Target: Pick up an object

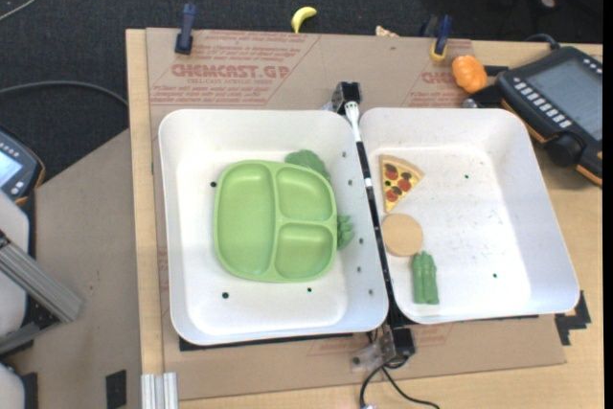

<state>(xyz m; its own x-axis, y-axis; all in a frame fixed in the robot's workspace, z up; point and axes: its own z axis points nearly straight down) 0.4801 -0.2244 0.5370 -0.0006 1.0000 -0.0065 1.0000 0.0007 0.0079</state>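
Green vegetable lengthwise, pizza slice pointing down

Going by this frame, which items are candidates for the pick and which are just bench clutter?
Pick candidates, in the bins:
green divided plate
leafy green piece beside it
pizza slice
tan round disc
green vegetable

Lying about, outside the bins:
banana
orange object
handheld controller
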